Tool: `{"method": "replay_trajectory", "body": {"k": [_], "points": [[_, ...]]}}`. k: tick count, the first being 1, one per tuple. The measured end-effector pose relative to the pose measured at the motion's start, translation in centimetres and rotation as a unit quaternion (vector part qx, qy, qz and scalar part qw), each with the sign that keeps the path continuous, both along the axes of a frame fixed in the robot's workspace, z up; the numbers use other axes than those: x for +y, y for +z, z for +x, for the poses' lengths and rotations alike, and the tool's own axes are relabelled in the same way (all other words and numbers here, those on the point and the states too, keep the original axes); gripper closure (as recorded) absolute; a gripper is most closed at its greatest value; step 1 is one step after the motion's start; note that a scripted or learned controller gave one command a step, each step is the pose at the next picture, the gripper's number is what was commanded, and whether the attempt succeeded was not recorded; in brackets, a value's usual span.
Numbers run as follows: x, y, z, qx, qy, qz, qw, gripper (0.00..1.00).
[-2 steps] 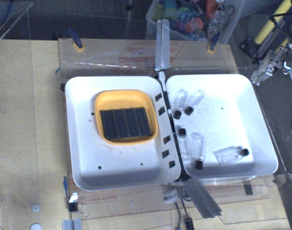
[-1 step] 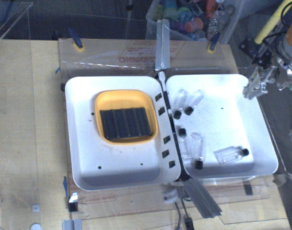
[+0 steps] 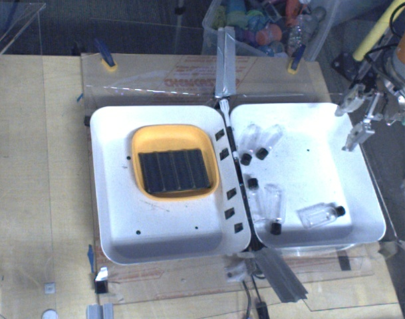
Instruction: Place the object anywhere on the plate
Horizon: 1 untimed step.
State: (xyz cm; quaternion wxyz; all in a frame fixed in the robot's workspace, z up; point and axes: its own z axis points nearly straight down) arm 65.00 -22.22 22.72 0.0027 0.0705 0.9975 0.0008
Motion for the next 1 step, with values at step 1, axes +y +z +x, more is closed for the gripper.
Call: {"method": "replay_trajectory", "body": {"k": [1], "points": [[0.02, 1.21, 0.19, -0.005, -0.001, 0.0002, 1.0000, 1.00]]}}
